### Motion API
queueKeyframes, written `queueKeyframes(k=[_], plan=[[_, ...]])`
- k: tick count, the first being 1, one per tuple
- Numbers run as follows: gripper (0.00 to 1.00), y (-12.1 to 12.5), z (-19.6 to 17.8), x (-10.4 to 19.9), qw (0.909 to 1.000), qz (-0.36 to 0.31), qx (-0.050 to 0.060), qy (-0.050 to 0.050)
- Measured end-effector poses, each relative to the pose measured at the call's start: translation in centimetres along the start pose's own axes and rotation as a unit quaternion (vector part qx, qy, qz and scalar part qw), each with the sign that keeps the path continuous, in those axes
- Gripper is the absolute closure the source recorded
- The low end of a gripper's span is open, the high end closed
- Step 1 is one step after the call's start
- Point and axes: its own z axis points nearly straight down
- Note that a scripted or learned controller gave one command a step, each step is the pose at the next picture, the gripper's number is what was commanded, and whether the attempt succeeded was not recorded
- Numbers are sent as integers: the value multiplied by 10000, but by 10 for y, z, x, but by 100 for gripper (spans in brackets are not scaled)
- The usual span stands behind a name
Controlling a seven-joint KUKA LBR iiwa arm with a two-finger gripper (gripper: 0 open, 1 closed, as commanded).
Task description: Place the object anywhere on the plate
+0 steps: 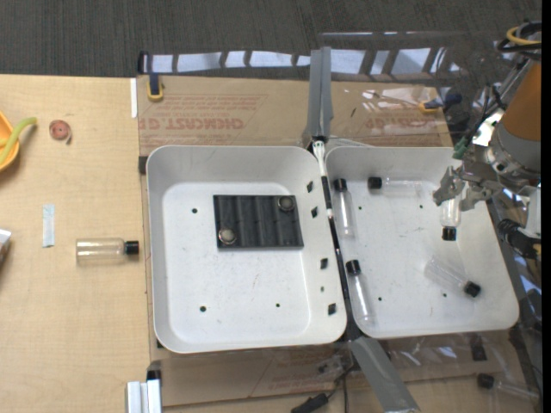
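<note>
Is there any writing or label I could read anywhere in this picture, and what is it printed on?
"CHEMCHYZ.GE", roughly: red print, upside down and reversed, on the cardboard sheet behind the left bin; reading uncertain.
More red print on the cardboard behind the right bin: too blurred to read.

vial (448,222): clear, black-capped (upright) | plate (258,222): dark, ridged, left bin

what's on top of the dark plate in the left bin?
Two small round pieces sit on the dark ribbed plate: one at its lower-left corner, one at the upper right. Whatever lies underneath the plate is covered.
</note>
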Motion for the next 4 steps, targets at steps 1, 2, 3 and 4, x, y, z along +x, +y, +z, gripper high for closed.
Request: queueKeyframes(k=[1,2,3,4], plan=[[100,79,-67,3,9968,795,0,0],[100,4,-39,-19,9996,278,7,3],[100,63,-122,2,9967,815,-1,-1],[100,-1,-36,-13,9995,302,11,2]])
